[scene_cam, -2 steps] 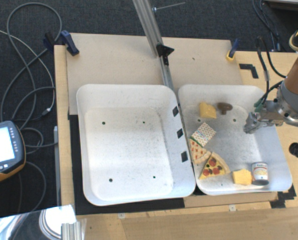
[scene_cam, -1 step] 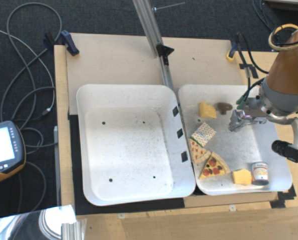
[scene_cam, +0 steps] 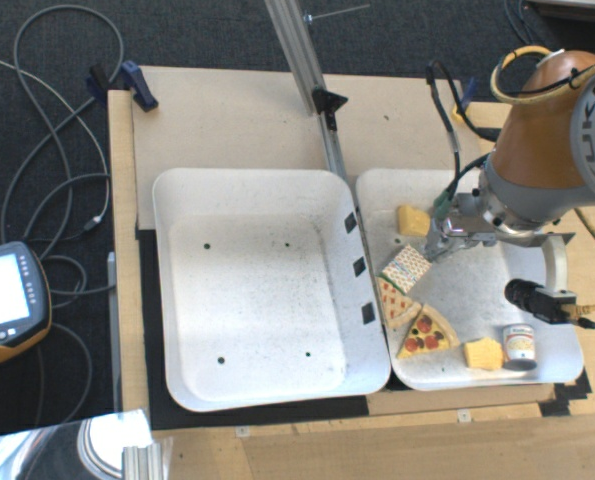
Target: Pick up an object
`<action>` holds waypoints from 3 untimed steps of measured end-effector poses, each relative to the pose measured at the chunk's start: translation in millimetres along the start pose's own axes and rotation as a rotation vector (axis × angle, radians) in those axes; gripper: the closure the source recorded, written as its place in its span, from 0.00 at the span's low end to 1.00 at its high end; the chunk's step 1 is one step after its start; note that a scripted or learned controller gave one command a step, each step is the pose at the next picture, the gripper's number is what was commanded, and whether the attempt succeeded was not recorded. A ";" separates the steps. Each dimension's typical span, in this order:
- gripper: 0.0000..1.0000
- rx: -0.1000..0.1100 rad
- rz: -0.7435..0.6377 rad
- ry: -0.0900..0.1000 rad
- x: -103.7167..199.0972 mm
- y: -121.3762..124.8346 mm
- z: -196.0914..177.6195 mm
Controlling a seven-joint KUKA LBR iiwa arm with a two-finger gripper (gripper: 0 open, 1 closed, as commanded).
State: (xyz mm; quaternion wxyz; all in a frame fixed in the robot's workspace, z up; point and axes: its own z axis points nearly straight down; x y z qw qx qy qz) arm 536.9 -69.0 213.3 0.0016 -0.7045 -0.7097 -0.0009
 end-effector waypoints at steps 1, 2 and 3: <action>1.00 0.001 0.000 0.000 49.6 2.3 2.4; 1.00 0.000 0.000 0.000 99.2 -9.4 -10.3; 1.00 -0.001 -0.002 0.000 163.7 -18.9 -13.6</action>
